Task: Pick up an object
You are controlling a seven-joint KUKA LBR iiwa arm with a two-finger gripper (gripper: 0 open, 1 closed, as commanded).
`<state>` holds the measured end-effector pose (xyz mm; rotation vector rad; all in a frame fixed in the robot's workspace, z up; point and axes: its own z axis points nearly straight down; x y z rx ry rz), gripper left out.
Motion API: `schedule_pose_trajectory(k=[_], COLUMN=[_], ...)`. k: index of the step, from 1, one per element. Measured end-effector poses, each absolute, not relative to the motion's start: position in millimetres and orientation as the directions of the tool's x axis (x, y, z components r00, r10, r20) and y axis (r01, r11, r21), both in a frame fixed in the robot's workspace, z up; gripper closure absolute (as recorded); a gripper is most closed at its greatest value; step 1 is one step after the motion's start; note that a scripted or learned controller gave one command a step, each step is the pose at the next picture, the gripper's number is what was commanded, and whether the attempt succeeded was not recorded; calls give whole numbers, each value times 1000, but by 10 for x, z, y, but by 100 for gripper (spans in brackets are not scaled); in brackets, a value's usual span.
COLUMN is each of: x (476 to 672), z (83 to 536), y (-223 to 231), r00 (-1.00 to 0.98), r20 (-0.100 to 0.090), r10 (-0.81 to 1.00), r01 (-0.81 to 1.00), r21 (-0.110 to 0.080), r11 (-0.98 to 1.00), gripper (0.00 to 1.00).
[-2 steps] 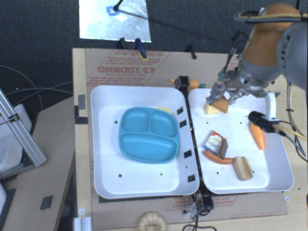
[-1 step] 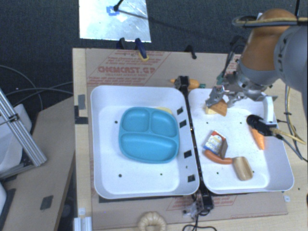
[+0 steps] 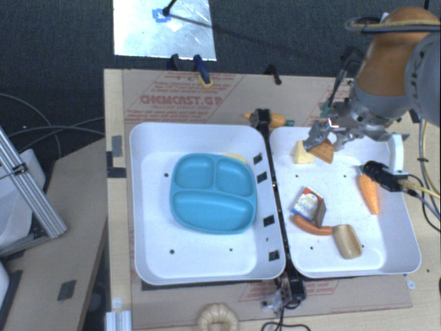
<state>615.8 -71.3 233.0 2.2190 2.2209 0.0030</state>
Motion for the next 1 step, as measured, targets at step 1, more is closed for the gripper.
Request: schedule_pose_trajectory(k=[1], x=[6132], z=[2343], y=[-636], r00=[-5], r20=[0], r10=[1000], r01=[1000], r21=[2], r11=[5], gripper=[100])
